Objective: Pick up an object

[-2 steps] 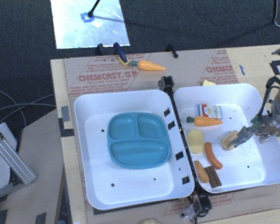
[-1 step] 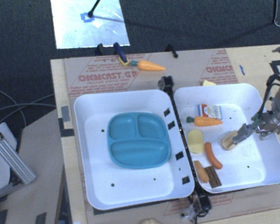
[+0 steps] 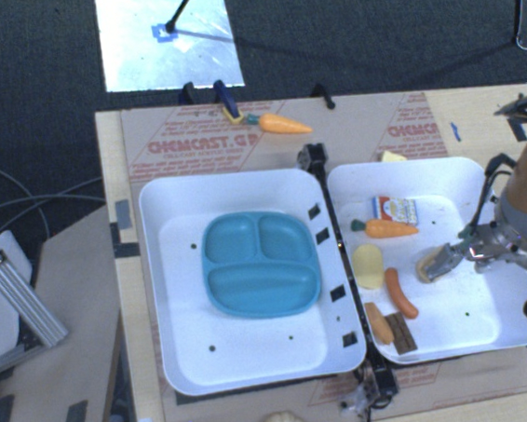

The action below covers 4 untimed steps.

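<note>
Two white bins sit side by side and we're working the right bin (image 3: pixel 463 325); the left bin (image 3: pixel 190 354) just has the blue divided plate (image 3: pixel 258 262) in it; so the pickable stuff is all on our side. The gripper (image 3: pixel 435 264) pokes in from the right edge, down low over the bin floor; we honestly can't tell how it's set. Nearest candidate we'd say is the red sausage (image 3: pixel 400 293), lying just left of the tip and a bit toward the camera, long axis running near-to-far with a slight slant; the yellow piece (image 3: pixel 368 265) sits further left; the small carrot (image 3: pixel 391 228) is up behind, lying crosswise.
</note>
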Each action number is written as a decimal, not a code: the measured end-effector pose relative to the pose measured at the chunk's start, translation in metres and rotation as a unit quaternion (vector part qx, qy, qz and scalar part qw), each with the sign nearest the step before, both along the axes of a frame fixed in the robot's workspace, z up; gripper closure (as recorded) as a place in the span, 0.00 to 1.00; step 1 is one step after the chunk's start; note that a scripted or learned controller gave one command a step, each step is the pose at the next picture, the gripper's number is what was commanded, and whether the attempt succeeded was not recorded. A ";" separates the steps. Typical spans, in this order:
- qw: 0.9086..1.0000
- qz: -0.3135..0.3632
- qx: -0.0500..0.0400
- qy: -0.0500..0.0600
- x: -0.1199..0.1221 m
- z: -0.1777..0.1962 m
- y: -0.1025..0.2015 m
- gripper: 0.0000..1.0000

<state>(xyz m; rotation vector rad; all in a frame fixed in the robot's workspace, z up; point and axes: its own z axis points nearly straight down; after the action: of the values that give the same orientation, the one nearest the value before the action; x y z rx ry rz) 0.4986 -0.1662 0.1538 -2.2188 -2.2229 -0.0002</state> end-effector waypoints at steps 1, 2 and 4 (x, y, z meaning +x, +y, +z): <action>1.000 -0.001 0.000 0.000 0.004 -0.046 0.008 0.00; 1.000 0.000 0.000 0.000 0.005 -0.070 0.009 0.00; 1.000 0.001 -0.001 -0.003 0.007 0.006 0.007 1.00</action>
<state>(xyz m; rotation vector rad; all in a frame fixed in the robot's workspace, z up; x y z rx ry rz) 0.5053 -0.1593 0.1593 -2.2212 -2.2299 -0.0050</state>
